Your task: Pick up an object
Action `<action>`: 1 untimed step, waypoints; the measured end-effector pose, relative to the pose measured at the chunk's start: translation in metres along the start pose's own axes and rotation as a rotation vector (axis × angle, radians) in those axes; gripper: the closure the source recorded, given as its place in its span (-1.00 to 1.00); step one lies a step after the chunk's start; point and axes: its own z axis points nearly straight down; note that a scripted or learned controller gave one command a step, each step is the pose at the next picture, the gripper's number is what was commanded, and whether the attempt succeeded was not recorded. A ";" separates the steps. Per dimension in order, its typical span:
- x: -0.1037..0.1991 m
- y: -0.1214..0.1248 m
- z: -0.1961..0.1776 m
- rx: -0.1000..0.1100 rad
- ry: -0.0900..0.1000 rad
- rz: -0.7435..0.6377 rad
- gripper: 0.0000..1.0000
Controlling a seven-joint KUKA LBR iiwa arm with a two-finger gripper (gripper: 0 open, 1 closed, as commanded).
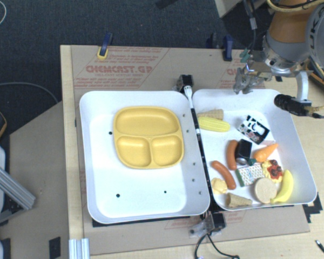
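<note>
The gripper [245, 84] hangs over the right bin's [302, 144] far edge, with toy food (corn [214, 124], sausages, a banana [284, 186]) heaped toward its near right corner, while a yellow tray [148, 136] sits in the left bin [97, 188].

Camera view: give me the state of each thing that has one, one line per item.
End effector: over the right bin's far rim, holding nothing visible.
Yellow tray: upright in the left bin, its three compartments bare.
Corn: lying on its side in the right bin.
Banana: lying by the right bin's near corner.
Two sausages: lying flat, apart.
Right bin: toys crowded toward its near end.
</note>
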 end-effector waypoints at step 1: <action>0.059 0.000 -0.011 -0.002 0.000 -0.001 1.00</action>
